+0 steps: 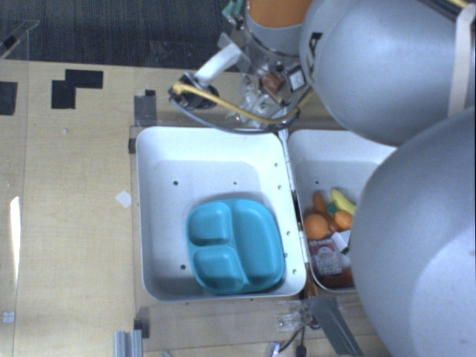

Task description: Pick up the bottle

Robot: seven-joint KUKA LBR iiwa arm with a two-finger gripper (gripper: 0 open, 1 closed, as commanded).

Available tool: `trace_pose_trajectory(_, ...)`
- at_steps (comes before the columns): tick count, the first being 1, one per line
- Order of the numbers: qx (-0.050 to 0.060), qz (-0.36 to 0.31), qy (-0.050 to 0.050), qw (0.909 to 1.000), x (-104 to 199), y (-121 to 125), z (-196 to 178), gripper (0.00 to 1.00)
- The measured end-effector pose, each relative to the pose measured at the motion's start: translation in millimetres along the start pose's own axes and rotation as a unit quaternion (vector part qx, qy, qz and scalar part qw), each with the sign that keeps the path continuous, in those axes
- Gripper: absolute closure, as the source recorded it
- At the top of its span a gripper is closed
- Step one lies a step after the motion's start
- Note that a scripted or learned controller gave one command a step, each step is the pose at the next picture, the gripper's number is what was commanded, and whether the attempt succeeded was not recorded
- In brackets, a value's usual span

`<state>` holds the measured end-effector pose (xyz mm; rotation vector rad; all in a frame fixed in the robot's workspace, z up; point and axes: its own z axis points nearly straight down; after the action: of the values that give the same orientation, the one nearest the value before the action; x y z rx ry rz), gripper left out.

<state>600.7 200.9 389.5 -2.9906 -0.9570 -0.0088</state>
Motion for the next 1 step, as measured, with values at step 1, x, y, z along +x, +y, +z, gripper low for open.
trace_pose_trajectory(1, 0.000, 0.204, 0.001, 0.9790, 61.8, 20.1, -46.6, 1.00)
